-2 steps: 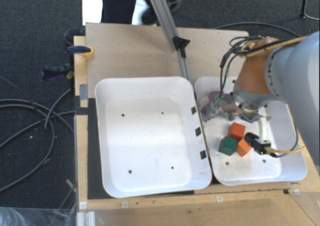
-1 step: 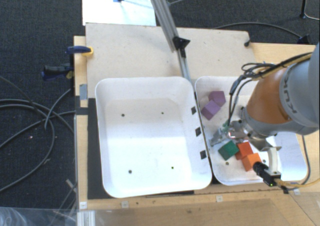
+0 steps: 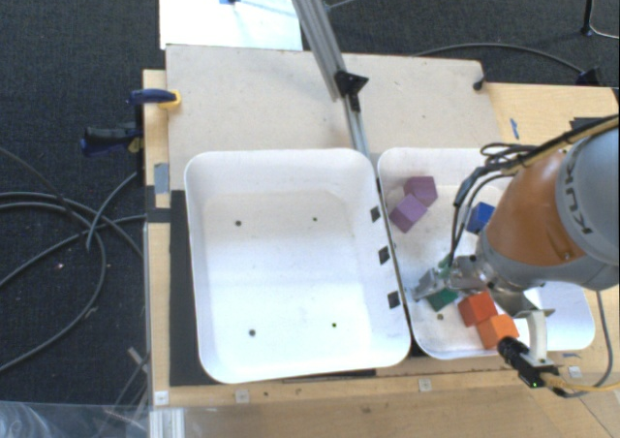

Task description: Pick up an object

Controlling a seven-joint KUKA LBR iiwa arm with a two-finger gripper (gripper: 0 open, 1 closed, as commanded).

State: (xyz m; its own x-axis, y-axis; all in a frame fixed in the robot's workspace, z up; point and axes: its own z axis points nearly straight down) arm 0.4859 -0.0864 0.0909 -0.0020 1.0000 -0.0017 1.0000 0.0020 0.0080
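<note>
My gripper (image 3: 438,288) is down in the right bin (image 3: 572,325), near its left wall. A small green object (image 3: 445,298) lies right at the gripper's tip, partly hidden by it, and I cannot see whether it is held. Two orange blocks (image 3: 477,310) (image 3: 498,329) sit just right of the green object. Two purple blocks (image 3: 419,189) (image 3: 408,214) lie at the bin's far left corner. A blue block (image 3: 479,218) peeks out beside the arm's orange band (image 3: 533,218).
The left bin (image 3: 281,262) stands against the right one, their walls meeting near the gripper. A slanted metal pole (image 3: 325,34) crosses the board behind the bins. Cables (image 3: 494,160) loop over the arm.
</note>
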